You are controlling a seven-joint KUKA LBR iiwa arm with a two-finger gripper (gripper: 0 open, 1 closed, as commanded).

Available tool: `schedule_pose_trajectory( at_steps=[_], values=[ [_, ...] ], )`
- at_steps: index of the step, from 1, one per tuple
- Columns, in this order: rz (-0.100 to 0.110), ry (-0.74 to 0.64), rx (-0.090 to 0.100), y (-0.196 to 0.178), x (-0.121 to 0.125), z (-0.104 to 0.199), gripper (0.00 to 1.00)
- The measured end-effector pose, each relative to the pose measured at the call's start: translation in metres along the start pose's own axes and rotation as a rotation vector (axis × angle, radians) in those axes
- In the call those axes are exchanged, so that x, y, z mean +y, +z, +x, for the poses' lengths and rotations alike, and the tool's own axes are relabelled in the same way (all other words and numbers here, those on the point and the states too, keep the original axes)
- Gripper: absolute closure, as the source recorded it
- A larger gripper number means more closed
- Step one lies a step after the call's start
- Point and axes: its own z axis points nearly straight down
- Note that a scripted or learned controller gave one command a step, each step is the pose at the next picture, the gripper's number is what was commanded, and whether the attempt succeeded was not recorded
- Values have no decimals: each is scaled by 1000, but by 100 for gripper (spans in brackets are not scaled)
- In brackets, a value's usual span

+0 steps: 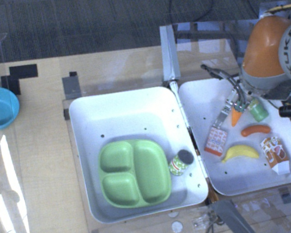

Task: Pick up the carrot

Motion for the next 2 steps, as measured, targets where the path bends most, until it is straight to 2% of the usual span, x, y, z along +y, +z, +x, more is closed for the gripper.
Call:
schedule_pose_trajectory(
  at_steps=[1, 2],
  values=[
    [-9, 0, -8, -14, 4, -2, 100],
    [3, 646, -1, -71, -47, -47, 100]
  ],
)
